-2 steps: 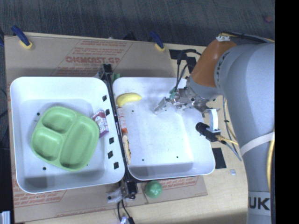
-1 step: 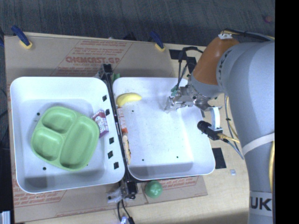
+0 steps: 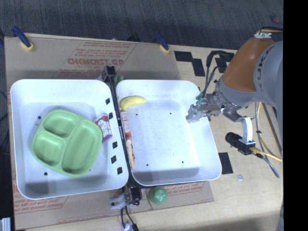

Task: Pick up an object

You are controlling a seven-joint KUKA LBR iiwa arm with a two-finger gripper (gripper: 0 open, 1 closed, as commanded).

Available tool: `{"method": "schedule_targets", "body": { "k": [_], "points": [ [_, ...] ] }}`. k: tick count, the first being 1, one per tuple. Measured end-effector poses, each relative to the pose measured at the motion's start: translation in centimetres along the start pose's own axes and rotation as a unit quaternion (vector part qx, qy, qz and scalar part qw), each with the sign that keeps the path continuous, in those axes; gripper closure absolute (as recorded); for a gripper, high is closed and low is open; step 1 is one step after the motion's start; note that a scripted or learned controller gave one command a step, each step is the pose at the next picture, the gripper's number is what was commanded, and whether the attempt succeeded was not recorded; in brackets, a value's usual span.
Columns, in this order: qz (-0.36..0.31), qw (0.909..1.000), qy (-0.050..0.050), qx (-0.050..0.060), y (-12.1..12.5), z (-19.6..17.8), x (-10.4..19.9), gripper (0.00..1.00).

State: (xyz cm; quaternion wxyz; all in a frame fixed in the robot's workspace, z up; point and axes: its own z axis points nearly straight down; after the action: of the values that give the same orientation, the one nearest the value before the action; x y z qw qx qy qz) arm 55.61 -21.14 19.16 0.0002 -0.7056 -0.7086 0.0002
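Tool (image 3: 196,112): hangs at the right-hand wall of the right bin (image 3: 207,153), just inside the rim and about halfway along it. Cannot tell whether open or closed, as the tip is too small and blurred. Comes in from the view's right on the grey arm (image 3: 269,76) with its orange band.

Banana (image 3: 132,101): lies in the far left corner of the right bin, close to the divider between the two bins and well apart from the tool. Thin packet (image 3: 126,131): rests against the same bin's left wall, nearer the camera than the banana.

Green plate (image 3: 67,141): has three compartments and sits flat on the floor of the left bin (image 3: 19,129), roughly in the middle. Red and white packet (image 3: 103,125): lies between the plate and the divider, touching the plate's right edge.

Green ball (image 3: 158,194): rests outside the bins on the cardboard sheet (image 3: 96,57), just beside the near rim of the right bin. Blue clamps (image 3: 23,37): grip the sheet's far edge on the bench (image 3: 240,196).
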Motion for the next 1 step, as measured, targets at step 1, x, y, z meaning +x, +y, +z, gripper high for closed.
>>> {"method": "schedule_targets", "body": {
  "k": [1],
  "points": [
    [0.000,1.0000,0.001,0.001,-0.05,0.12,0.05,0.00]
  ]
}}
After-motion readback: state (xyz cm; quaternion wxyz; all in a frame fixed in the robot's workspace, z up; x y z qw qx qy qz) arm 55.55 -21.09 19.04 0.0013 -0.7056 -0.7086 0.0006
